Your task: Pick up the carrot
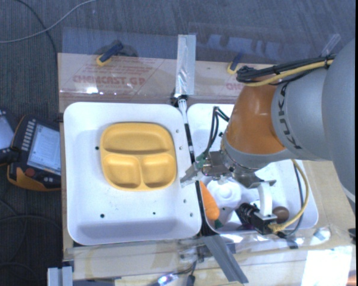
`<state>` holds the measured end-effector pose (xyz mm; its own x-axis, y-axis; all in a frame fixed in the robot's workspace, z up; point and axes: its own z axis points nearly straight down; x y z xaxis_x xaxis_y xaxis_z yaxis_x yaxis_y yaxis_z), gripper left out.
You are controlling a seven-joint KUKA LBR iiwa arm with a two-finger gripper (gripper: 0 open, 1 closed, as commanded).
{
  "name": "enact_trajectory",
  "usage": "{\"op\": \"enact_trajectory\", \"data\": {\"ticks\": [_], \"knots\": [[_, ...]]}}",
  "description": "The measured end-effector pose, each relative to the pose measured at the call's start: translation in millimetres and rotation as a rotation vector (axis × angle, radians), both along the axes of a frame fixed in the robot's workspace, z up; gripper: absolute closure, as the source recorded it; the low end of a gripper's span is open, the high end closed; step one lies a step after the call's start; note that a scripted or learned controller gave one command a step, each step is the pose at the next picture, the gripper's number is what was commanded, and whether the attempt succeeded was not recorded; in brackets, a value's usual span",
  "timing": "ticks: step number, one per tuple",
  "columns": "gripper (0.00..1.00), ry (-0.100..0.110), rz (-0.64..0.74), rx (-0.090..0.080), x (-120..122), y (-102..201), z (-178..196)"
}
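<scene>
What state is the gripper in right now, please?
Gripper: open or closed cannot be told from this view; it is close beside the carrot in the right bin.

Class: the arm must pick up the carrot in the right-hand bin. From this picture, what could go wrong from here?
1. The carrot lies close against the bin's left wall, leaving little room on that side, so the gripper could strike the wall.
2. A white object sits right beside the carrot, so it might get knocked or grabbed instead.
</scene>
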<state>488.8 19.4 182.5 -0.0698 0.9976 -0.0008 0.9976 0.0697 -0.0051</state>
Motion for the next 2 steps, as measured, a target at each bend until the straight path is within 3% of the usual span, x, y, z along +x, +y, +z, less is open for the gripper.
{"op": "enact_trajectory", "data": {"ticks": [1,2], "knots": [[0.00,0.000,0.069,0.001,3.3,71.7,-0.1],[0.00,-0.004,0.337,0.000,11.0,3.9,94.6]]}}
